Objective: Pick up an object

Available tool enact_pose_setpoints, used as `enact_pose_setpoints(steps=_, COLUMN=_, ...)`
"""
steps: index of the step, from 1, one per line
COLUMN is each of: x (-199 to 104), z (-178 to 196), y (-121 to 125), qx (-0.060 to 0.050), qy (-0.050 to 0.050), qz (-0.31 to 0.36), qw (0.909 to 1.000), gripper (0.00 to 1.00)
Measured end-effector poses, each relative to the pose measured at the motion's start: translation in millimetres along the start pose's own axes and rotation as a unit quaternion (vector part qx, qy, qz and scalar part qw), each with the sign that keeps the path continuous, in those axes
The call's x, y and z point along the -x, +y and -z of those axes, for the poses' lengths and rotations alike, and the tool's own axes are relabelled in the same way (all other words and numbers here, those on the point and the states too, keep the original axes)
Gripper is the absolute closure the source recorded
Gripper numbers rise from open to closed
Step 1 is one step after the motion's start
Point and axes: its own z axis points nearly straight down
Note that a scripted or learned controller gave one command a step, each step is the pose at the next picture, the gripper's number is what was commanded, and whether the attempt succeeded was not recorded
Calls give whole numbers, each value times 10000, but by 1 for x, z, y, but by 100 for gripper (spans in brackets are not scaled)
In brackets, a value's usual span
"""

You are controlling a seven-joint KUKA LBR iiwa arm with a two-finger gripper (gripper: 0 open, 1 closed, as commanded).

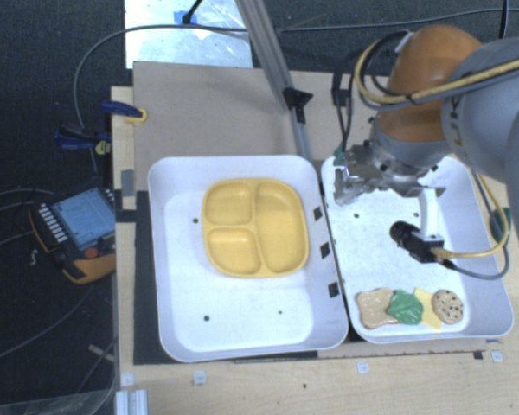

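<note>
Four toy foods (pixel 411 308) lie at the right bin's (pixel 372 249) six o'clock; jaws (pixel 344 180) hover at eleven, grip state unclear.

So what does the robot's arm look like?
It is a thick, rounded grey arm with a big orange band above the wrist. Yellow and black cables loop around it, and a small silvery metal claw sits at the end.
</note>
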Motion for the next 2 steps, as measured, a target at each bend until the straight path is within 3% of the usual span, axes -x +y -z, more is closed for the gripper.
enact_pose_setpoints(steps=1, x=-51, z=-6, y=-19, qx=-12, qy=-1, qz=-5, qw=10000, gripper=100)
enact_pose_setpoints(steps=2, x=-100, z=-10, y=-19, qx=-1, qy=-1, qz=-7, qw=10000, gripper=100)
